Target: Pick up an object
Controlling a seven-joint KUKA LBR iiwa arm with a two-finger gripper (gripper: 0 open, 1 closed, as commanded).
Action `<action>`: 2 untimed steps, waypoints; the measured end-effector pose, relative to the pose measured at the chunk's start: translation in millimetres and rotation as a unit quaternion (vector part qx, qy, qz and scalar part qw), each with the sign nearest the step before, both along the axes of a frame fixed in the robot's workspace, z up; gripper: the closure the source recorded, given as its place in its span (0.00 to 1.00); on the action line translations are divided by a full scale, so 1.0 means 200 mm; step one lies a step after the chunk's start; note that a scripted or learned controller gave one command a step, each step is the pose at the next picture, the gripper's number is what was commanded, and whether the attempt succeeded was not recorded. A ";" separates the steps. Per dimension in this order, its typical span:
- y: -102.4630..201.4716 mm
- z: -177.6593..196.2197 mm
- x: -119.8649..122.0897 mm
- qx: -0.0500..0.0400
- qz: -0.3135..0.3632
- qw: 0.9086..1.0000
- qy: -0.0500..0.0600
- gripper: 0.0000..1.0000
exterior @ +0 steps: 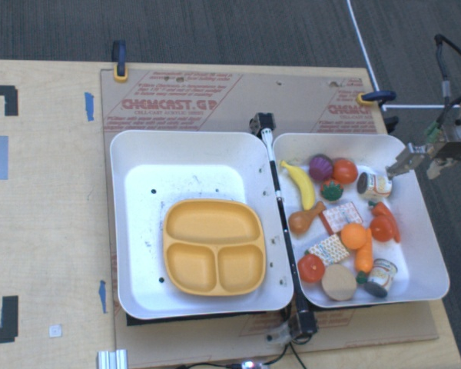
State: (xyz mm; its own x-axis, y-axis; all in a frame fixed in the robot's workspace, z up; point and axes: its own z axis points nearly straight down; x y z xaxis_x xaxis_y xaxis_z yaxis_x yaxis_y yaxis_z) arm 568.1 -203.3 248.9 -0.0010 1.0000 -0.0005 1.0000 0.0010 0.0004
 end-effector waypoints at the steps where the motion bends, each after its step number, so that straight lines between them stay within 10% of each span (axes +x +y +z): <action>1: 0.20 -0.74 -0.05 -0.001 -0.001 1.000 -0.004 0.00; 2: 0.47 -0.79 -0.23 -0.003 -0.001 1.000 -0.009 0.00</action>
State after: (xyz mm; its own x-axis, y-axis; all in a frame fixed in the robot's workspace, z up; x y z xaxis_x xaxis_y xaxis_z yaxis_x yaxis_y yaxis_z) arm 523.0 -109.6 90.3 0.0008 1.0000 -0.0064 0.9998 -0.0006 0.0188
